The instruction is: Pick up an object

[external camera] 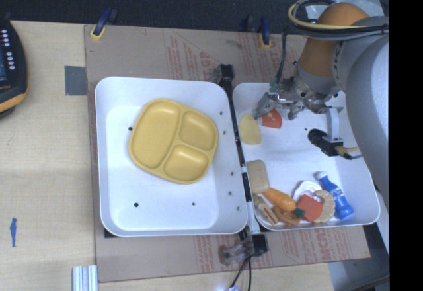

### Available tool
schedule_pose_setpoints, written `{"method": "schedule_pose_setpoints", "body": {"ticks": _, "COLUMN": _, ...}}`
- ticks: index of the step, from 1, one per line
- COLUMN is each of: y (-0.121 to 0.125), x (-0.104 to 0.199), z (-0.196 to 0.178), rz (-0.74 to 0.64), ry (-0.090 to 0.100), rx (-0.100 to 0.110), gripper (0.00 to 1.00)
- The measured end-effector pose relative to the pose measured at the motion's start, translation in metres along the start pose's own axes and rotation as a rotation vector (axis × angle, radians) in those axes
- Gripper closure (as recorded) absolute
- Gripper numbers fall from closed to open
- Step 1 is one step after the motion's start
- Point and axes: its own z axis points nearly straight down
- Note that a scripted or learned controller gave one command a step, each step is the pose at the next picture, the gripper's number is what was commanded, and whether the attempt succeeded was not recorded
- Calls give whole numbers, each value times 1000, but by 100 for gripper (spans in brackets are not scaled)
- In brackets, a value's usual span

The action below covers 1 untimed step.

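A small red block [271, 120] is seen just under the metal two-finger gripper [269, 108]; whether it is gripped cannot be told, so it could be dropped on lifting.

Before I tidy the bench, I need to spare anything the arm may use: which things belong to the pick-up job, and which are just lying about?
Job:
gripper
small red object by it
pale yellow piece
pile of toy food in right bin

Lying about:
yellow divided plate in left bin
blue clamps
handheld controller
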Motion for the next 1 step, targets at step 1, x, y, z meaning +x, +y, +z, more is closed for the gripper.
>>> {"method": "schedule_pose_setpoints", "body": {"ticks": 1, "y": -1, "x": 9, "z": 1, "rz": 1, "ry": 1, "rx": 5, "gripper": 0}}
